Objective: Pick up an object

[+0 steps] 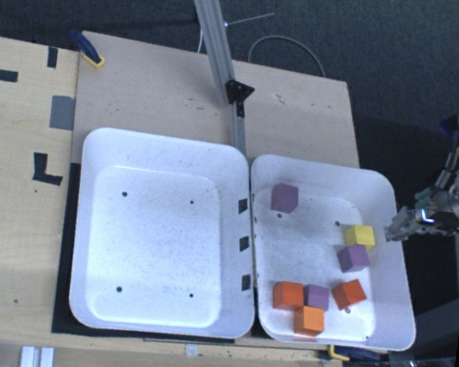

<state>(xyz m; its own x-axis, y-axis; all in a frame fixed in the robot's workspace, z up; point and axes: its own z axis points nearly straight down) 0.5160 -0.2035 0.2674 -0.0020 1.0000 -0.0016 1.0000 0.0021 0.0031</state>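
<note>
Gripper: the gripper (pixel 403 225) sat at the right edge of the frame, just outside the right bin's right rim, level with the yellow cube; whether it was spread or pressed together could not be told.
Right bin: the right bin (pixel 379 327) held seven cubes.
Upper cube: a purple cube (pixel 284 198) lay alone near the bin's upper left.
Right-side cubes: a yellow cube (pixel 362 235) touched a second purple cube (pixel 354 258) just below it, close to the right wall.
Lower cubes: a red-orange cube (pixel 350 294) sat lower right; an orange cube (pixel 287 295), a third purple cube (pixel 316 296) and another orange cube (pixel 309 319) were clustered at the bottom.
Left bin: the left bin (pixel 154 236) lay beside it.
Bench: a wooden bench (pixel 141 90) bore both bins.
</note>
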